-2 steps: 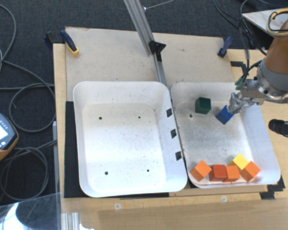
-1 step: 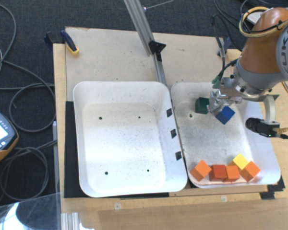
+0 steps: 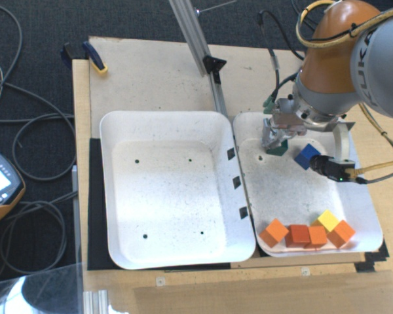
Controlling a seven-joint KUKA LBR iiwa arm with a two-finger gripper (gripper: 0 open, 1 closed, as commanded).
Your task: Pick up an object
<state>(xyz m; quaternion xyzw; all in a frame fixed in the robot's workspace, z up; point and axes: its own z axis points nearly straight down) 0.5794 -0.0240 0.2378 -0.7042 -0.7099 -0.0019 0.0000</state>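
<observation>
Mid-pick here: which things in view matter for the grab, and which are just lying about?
Job:
- end effector, low in the right bin
- blue block
- orange blocks
- red-orange blocks
- yellow block

Lying about:
- left bin
- blue-and-yellow clamp
- floor cables

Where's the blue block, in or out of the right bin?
In. The blue block lies on the right bin floor, beside the end effector, apart from the orange cluster.

Dark carpet [image 3: 33, 57], wooden bench [image 3: 150, 77]

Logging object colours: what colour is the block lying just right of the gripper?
Blue. The block shows in the camera view, in the right bin.
</observation>
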